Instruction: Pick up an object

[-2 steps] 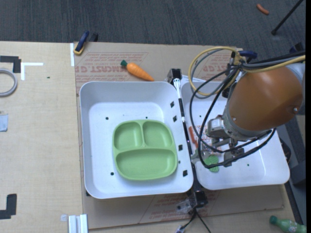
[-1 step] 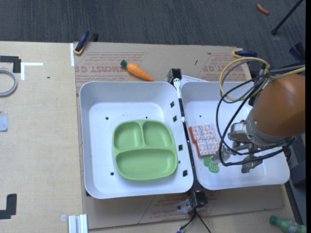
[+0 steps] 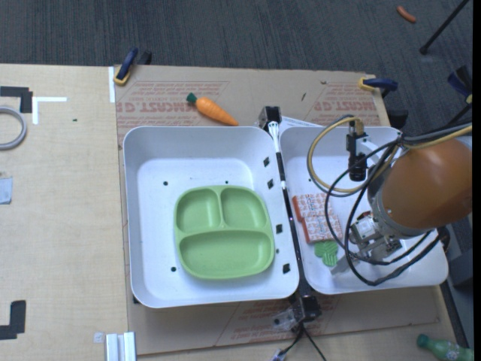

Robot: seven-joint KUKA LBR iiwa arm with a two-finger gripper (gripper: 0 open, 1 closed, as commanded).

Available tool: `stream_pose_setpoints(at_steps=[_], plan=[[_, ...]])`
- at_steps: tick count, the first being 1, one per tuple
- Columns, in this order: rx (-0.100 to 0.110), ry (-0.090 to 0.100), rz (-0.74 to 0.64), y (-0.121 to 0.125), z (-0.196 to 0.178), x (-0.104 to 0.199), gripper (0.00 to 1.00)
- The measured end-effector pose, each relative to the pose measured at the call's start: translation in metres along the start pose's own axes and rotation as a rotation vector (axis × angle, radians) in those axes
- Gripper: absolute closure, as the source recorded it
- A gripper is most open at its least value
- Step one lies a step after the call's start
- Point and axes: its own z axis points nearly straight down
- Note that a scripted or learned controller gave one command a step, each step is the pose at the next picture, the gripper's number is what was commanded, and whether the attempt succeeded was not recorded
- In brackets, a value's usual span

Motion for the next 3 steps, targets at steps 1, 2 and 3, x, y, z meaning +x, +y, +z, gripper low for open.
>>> stream_pose_setpoints(at_steps=[1, 2, 3], plan=[[0.002, -0.002, 0.005, -0.001, -0.01, -0.001, 1.0], [0.003, 0.0, 0.087, -0.016, -0.1, -0.063, 1.0], [0.003, 0.0, 0.088, -0.015, -0.1, -0.063, 0.0]])
